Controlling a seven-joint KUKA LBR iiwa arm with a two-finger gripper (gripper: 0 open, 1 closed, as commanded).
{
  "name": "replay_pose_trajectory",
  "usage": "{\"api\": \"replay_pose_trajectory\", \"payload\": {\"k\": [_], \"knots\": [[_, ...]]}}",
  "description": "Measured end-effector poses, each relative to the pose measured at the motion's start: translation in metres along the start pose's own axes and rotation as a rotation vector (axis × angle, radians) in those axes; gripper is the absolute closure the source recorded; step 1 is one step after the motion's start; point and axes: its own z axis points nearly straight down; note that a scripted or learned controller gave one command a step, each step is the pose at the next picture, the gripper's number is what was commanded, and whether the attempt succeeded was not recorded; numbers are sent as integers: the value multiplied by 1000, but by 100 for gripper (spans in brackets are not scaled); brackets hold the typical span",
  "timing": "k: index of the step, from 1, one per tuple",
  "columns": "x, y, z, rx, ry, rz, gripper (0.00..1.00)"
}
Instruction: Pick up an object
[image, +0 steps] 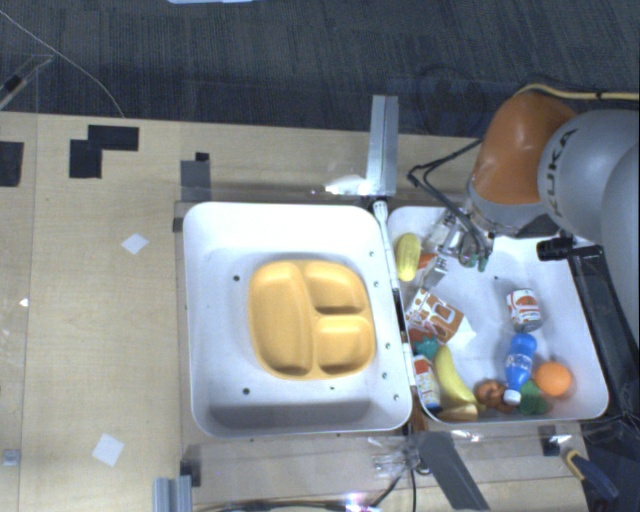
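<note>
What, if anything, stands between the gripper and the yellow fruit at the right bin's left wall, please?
Nothing visible does: the gripper hovers just right of the yellow fruit, with bare bin floor between them.

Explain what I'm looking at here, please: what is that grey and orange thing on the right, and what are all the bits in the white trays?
That is a robot arm, grey with an orange band, seen by a camera fixed above the bench and looking down at a slant. Its metal grasping tool hangs over the right shallow white bin, near the top. That bin holds toy groceries: a yellow plastic lemon, a yellow banana, a round orange fruit, a blue bottle, a small red-labelled can and a printed carton. The left white bin holds a yellow divided tray. I cannot see anything between the tool's tips.
</note>
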Motion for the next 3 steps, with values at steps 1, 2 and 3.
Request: {"api": "replay_pose_trajectory", "payload": {"k": [1, 2, 3], "knots": [[-2, -4, 0, -5, 7, 263, 0], [-3, -4, 0, -5, 9, 359, 0], [-4, -4, 0, 0, 8, 482, 0]]}}
